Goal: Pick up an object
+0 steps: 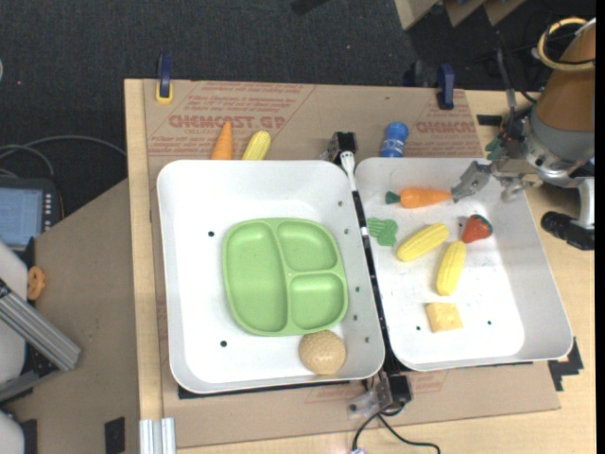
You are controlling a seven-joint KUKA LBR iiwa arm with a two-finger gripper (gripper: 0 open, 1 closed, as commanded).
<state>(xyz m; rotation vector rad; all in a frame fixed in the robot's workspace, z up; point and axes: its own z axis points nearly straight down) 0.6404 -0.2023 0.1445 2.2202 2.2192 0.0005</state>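
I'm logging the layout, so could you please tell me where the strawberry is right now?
The strawberry lies in the right bin, near its upper right part, just right of the two corn cobs and below the end effector.

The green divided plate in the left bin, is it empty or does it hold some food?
Empty. All three compartments of the green divided plate show bare green surface. The round cookie lies beside its lower edge, on the left bin floor, not in it.

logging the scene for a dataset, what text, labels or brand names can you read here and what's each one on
"CHEMCAST GP": red print on the brown paper-covered board behind the left white bin.
"CHEMCAST": the same red print, repeated at the board's back right near the blue bottle; its end is hard to read.
Smaller red lines beneath both prints: too blurred to read.
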